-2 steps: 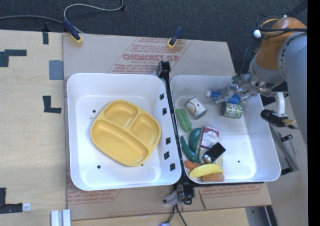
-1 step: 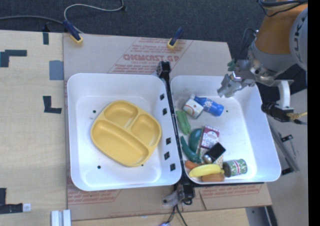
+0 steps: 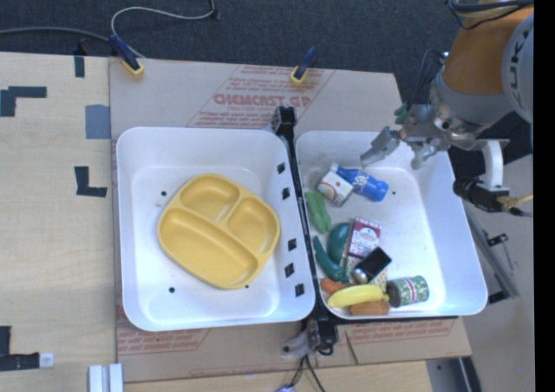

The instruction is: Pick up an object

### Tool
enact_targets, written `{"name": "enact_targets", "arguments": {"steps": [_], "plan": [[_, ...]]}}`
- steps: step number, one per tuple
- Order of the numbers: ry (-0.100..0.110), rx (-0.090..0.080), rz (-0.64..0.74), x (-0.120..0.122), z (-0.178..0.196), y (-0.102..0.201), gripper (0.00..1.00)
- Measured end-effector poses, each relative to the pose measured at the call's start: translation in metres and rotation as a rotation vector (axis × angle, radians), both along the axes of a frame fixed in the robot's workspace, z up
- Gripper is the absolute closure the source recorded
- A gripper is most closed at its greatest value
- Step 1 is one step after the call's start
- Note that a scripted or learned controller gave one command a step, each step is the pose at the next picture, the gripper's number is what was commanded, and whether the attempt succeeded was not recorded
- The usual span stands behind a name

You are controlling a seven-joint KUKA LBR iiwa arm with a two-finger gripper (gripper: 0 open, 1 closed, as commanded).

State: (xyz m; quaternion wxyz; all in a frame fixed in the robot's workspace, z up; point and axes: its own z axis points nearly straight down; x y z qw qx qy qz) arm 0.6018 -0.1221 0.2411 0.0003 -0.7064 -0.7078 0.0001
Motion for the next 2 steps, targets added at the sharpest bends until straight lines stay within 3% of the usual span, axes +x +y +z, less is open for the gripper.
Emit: {"name": "enact_targets", "arguments": {"steps": [1,2], "plan": [[0.004,0.001,-0.001,0.003,-0.138,0.007,0.00],[-0.002,-0.002,-0.002,-0.013,-0.156,0.024,0.00]]}}
